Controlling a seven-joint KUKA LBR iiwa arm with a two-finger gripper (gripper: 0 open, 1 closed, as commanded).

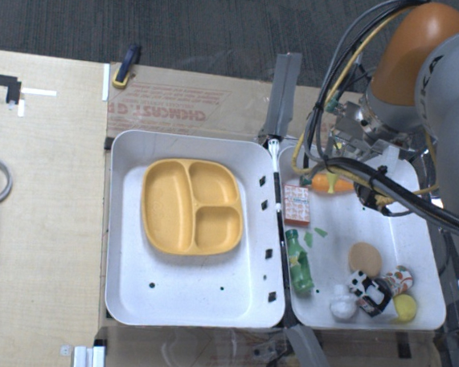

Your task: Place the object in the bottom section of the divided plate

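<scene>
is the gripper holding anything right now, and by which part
Cannot be told. The gripper sits over the right bin's far end, just above the orange carrot toy, but cables and the wrist hide its tips, so no hold is visible.

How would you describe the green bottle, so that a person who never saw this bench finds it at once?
Look at the right white bin, the one with the small toys in it. Along its left wall, just below a small red and white box, lies the green bottle, stretched lengthwise. It is the sole long green item; its neighbours are rounder, like the brown disc.
</scene>
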